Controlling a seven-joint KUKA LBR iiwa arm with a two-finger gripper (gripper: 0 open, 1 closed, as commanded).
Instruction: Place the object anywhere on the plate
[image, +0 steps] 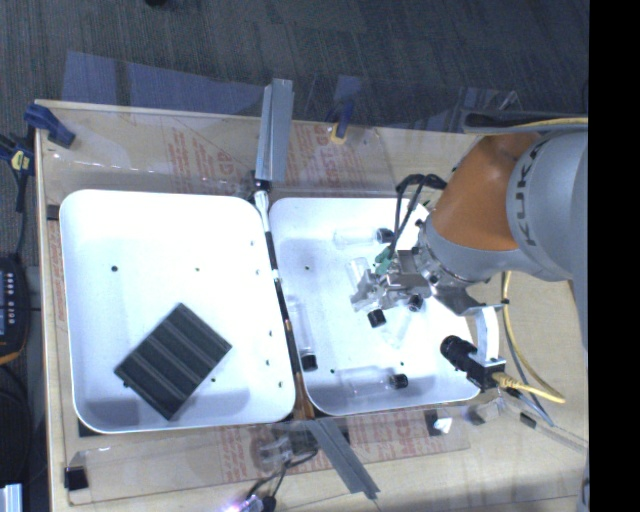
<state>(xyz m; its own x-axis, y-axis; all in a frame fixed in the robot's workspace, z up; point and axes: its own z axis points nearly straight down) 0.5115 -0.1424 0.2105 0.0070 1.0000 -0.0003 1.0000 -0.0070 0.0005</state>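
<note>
White bins (160, 215) on bench (150, 150); dark plate (174, 359) left

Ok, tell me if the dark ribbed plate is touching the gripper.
Apart. The camera view shows the dark ribbed plate lying in the left bin, while the gripper hangs over the right bin.

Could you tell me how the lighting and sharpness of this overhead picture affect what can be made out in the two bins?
Camera view: even lighting, soft shadows only; the dark ribbed plate stands out sharply in the left bin. The right bin is bright white, so the clear objects almost vanish but for their dark caps. The end effector is small and cluttered, its details hard to resolve.
</note>
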